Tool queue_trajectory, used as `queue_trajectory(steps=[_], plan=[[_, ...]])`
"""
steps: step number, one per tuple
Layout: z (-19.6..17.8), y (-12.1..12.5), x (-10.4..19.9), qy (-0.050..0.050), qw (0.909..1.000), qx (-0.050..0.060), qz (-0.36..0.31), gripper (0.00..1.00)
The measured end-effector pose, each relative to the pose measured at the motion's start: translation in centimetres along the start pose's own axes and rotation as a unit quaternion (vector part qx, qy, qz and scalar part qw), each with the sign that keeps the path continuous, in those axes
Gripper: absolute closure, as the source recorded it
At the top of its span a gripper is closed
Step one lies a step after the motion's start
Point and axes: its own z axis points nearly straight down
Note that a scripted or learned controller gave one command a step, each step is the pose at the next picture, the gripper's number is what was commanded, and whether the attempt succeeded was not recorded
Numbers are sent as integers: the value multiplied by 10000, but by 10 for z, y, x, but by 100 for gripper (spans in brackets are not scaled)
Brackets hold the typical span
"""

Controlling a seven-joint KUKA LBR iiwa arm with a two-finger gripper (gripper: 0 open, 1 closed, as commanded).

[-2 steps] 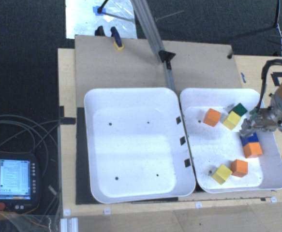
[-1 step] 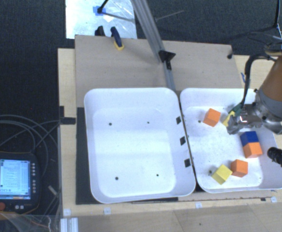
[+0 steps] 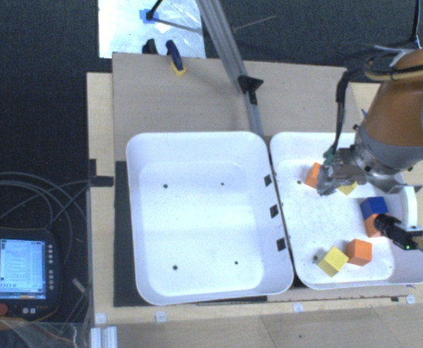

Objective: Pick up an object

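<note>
Two white bins sit side by side on the tabletop (image 3: 196,100). Pincer (image 3: 330,180) is low in the right bin (image 3: 298,259), just beside an orange block (image 3: 313,174); can't tell how its grip stands. Yellow block (image 3: 334,260) and another orange block (image 3: 359,251) lie near the front, blue block (image 3: 373,206) near the arm. Left bin (image 3: 196,216) alongside.

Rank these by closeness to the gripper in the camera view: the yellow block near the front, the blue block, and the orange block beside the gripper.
From the gripper:
1. Orange block, right beside it, on its left.
2. Blue block, lower right.
3. Yellow block, near the bin's front edge.
</note>
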Motion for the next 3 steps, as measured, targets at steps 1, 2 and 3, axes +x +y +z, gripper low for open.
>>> queue_trajectory(steps=[1,2,3], plan=[[7,16,48,-1,10000,3,4,100],[8,27,102,2,10000,4,0,100],[-10,47,149,3,10000,-8,4,100]])
